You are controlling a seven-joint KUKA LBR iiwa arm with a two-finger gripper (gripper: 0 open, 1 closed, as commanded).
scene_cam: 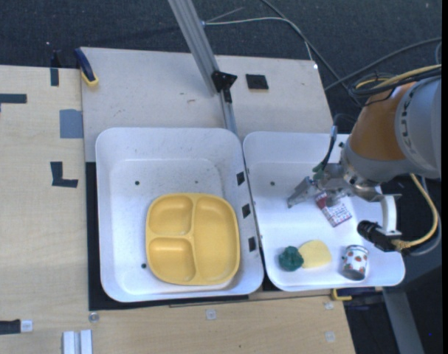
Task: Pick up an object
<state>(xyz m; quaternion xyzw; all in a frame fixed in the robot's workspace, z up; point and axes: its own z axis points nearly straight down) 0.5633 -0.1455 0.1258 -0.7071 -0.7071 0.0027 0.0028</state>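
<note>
In the right bin [283, 150], my gripper [313, 196] hangs low over the middle, open, with one finger [297, 195] splayed out to the left and nothing visible between the fingers. A small red-and-white patterned packet [337, 212] lies just right of and below the gripper, partly under the wrist. Along the bin's front edge sit a dark green lump [289, 257], a pale yellow piece [315, 254] touching it, and a small patterned can [354, 262] in the front right corner.
The left bin [120, 198] holds a yellow divided plate [193, 237] at its front centre. A metal post [198, 35] slants up from between the bins. Cables trail at the right behind the arm [390, 135].
</note>
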